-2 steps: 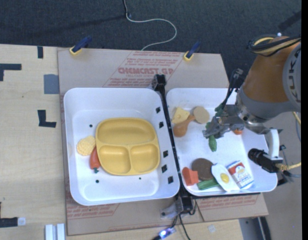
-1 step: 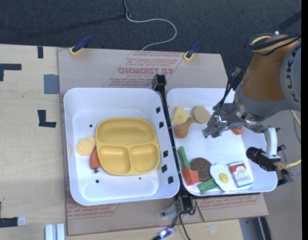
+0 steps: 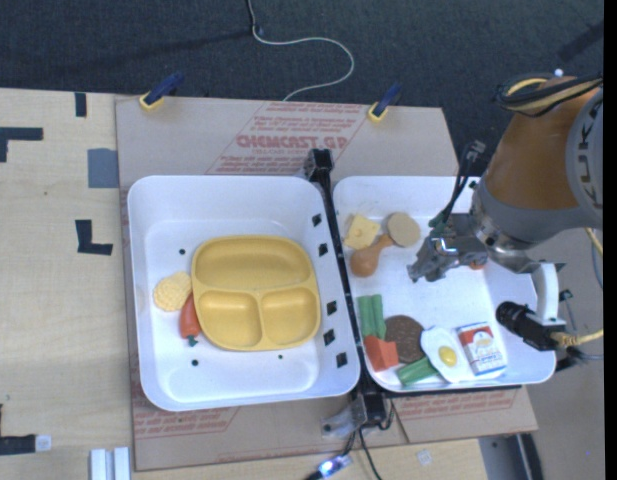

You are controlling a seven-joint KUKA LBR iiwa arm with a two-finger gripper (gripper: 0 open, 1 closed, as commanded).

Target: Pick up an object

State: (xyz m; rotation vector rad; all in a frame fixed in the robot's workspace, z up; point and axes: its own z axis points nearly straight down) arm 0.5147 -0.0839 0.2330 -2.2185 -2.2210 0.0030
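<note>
End effector, grip state unclear, above right bin, drumstick just left.

Table: pale wood-grain top with dark angular marks. Brown cardboard sheet lies on it, red print, held at the far edge by two blue-and-yellow clamps. Beyond: dark carpet floor; thin white cable trails across it. Light even.
</note>
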